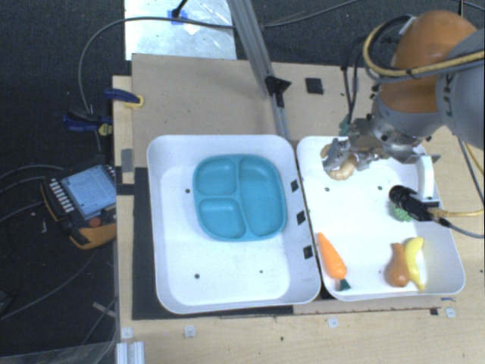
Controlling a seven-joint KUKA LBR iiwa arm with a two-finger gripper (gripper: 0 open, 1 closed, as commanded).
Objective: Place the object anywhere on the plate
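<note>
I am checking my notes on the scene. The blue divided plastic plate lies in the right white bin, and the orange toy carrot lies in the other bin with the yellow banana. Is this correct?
Not quite. The camera view shows the blue divided plastic plate in the left white bin, not the right. The orange toy carrot and the yellow banana lie in the right white bin.

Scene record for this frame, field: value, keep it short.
plate: blue divided plate, three compartments, in left bin
right bin: toy carrot, banana, brown pear-like toy, beige piece
arm: gripper low at right bin's far left corner, over the beige piece
grasp: cannot tell
</note>
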